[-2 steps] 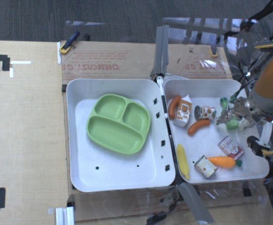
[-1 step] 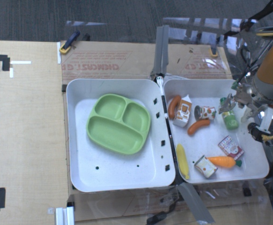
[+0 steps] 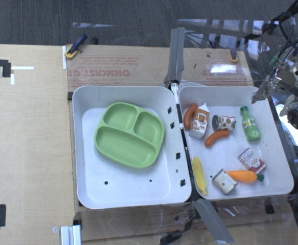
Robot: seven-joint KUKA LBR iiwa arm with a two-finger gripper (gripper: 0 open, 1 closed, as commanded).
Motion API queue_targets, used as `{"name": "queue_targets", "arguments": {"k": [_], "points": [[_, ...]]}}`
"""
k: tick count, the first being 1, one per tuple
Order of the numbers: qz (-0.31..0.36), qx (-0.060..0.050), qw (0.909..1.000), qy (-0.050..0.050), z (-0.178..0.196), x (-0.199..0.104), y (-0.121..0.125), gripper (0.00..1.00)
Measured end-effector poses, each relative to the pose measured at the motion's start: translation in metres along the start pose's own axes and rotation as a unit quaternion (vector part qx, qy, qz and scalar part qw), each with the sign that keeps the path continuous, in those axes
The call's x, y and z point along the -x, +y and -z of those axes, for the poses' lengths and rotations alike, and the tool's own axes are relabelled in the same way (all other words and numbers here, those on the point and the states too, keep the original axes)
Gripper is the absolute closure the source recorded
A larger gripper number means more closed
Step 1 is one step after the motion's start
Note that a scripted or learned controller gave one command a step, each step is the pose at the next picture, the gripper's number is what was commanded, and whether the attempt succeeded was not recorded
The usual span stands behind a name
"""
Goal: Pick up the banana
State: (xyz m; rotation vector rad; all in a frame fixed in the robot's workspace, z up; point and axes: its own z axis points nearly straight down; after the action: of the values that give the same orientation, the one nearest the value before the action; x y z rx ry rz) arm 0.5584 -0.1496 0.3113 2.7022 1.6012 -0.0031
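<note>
The banana [image 3: 199,175] is small and yellow. It lies lengthwise along the left wall of the right bin [image 3: 284,152], near that bin's front corner, with nothing on top of it. My gripper [image 3: 265,92] hangs at the far right corner of the right bin, above its rim, amid cables and grey arm parts. It is well away from the banana, up and to the right, with nothing seen in it.
The right bin also holds a red sausage [image 3: 190,115], a small carton [image 3: 200,122], a can [image 3: 223,122], an orange sausage [image 3: 216,137], a green bottle [image 3: 250,124], a red box [image 3: 251,160], a carrot [image 3: 243,176] and a white box [image 3: 224,181]. A green divided plate [image 3: 130,134] lies in the left bin [image 3: 82,152].
</note>
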Motion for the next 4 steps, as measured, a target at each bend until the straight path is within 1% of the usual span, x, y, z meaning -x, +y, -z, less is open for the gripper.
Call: {"name": "queue_targets", "arguments": {"k": [1,2,3,4], "points": [[-0.06,-0.002,0.9982,0.0,-0.019,0.058,0.02,0.0],[-0.108,-0.001,0.9942,0.0,0.062,0.022,0.025,0.0],[-0.327,-0.002,0.945,0.0,-0.164,0.048,-0.065,0.0],[-0.419,-0.001,0.9079,-0.001,-0.075,-0.041,-0.014,0.0]]}}
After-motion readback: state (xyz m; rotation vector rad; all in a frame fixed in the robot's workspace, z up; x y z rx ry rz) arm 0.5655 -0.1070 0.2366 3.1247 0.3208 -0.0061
